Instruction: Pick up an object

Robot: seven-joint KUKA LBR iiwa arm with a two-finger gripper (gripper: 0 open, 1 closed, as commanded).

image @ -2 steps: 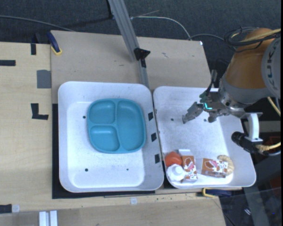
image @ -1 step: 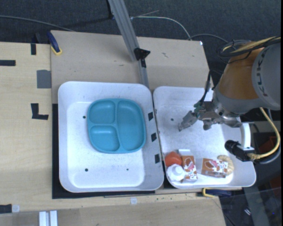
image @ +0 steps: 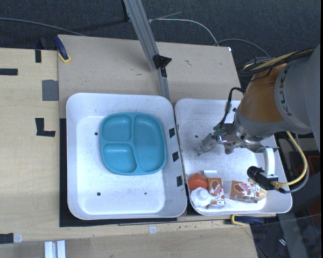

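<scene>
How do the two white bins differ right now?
The left bin holds one thing, a blue divided plate lying flat near its middle; the right bin holds several small items crowded along its near edge. The arm's gripper hangs over the right bin, while nothing hangs over the left bin. Both are shallow, white, and set side by side.

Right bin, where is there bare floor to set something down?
Bare floor lies in the right bin's upper left, between the shared wall and the gripper. The near edge is crowded: orange object, white bottle and two snack packets.
</scene>
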